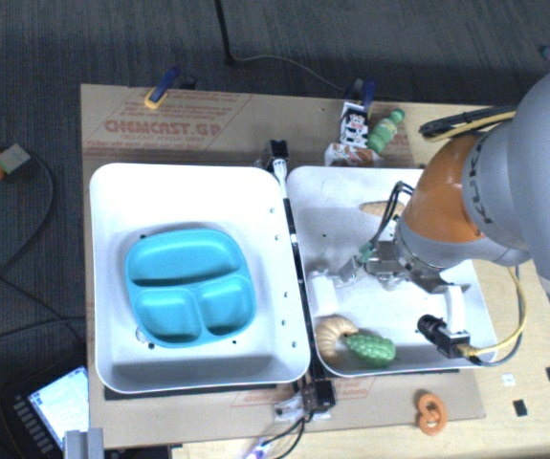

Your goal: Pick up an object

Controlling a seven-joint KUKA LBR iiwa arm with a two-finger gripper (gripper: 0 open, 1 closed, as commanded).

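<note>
- Green toy point(368, 349) & tan shell point(333, 330): touching, right bin point(324, 194) front-left corner. Neither gripped.
- Gripper point(382, 261): mid-bin, above them; fingers apart/together: can't tell.
- Tip: drop square on one item, clear of bin wall.
- Left bin point(112, 285): blue divided tray point(190, 286).
- Both on counter point(112, 122).

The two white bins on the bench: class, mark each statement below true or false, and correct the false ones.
1. The blue divided tray lies in the left bin. True.
2. The green bumpy object sits in the left bin. False: it is in the right bin, at the near edge.
3. The arm is over the right bin. True.
4. The tan spiral object lies on the tray. False: it lies beside the green object.
</note>
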